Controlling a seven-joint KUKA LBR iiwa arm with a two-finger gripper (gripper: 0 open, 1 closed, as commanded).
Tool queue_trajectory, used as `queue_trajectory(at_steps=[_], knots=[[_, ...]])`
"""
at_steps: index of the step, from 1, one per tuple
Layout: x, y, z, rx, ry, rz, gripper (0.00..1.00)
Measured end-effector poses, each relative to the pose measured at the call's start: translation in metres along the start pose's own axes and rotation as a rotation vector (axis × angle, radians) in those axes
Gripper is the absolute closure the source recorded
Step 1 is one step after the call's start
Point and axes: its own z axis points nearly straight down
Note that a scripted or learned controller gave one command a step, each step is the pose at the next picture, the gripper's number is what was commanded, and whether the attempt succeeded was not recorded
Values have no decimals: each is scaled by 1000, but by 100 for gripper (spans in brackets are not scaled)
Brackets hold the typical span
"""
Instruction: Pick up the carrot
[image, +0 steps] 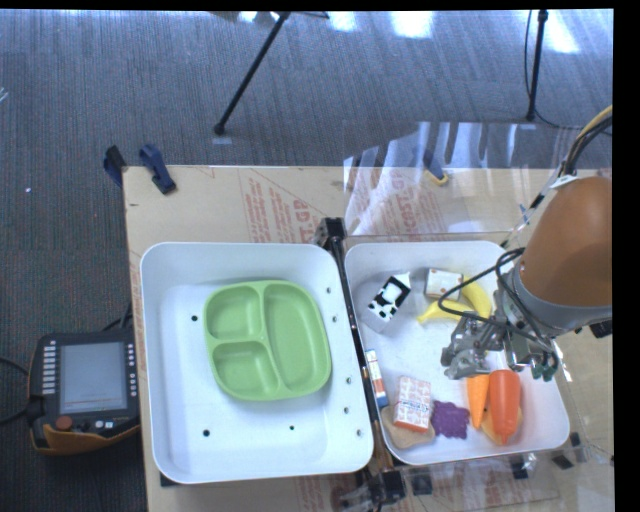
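A fixed camera looks down at a slant on a bench (240, 200) carrying two shallow white bins set side by side, their inner rims touching along the middle.

The left bin (170, 300) holds a light green divided plate (268, 338) with three compartments, lying flat near the bin's centre. Bare white floor runs all around the plate, widest along the near edge and the left wall.

The right bin (400, 250) is crowded. At its back left lies a black and white patterned object (386, 298), with a small grey and white packet (436, 282) beside it and a yellow banana (462, 303) curving toward the middle. Along the left wall lies a thin blue and white stick-shaped item (374, 376). Near the front sit a red and white carton (412, 402) and a purple bunch of grapes (451, 420). The carrot (477, 397) stands just right of the grapes, touching a fatter orange-red vegetable (505, 404) at the bin's front right corner.

The arm (570, 260) reaches in from the right, its orange band over the bin's right rim. The gripper (478, 352) hangs just above the carrot's top end; whether its fingers are apart or together cannot be told. Open floor in this bin lies mainly in the centre, between the banana and the carton.
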Motion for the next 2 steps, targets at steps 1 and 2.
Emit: queue_trajectory(at_steps=[1, 2], knots=[[0, 0, 1, 0, 2, 0, 0], [16, -42, 117, 0, 5, 117, 0]])
